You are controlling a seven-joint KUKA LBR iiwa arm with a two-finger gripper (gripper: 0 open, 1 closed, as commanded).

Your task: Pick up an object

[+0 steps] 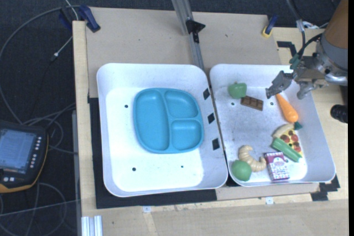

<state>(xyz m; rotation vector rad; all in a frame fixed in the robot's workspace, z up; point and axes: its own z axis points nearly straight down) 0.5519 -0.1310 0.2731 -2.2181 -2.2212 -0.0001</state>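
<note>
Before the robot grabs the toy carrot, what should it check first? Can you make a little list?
1. Gripper empty: ok, nothing sits between its fingers.
2. Fingers open: ok, the two are spread apart.
3. Gripper over the carrot: not ok, it sits above and beside the carrot's top end, not centered on it.
4. Room around the carrot: ok on its left, where the chocolate bar lies apart; cannot tell on the right, near the wall of the right bin.
5. Carrot lying free: ok, the pizza slice below it looks separate, though close.
6. Fingers lined up across the carrot: cannot tell from this slanted view.
</note>
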